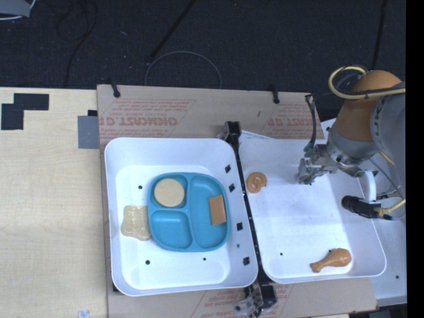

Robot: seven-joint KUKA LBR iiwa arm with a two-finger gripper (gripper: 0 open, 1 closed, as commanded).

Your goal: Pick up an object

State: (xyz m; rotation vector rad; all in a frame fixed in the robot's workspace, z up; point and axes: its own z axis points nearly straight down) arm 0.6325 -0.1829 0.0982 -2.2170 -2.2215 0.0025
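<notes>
In the right bin (291,244) a brown pretzel-like piece (256,182) lies near the left wall and a tan drumstick (330,260) lies near the front right corner. My gripper (307,175) hangs over the back right part of this bin, apart from both pieces, with nothing visibly between its fingers. In the left bin (126,270) stands a blue divided tray (185,234) holding a round tan cracker (169,192) and a brown rectangular piece (217,210). A pale toast slice (136,222) lies against the tray's left edge.
A black clamp strip (240,204) joins the two bins along the middle. Cardboard (172,114) lies under the bins. The arm (364,121) enters from the right, with cables (364,207) over the right bin's rim.
</notes>
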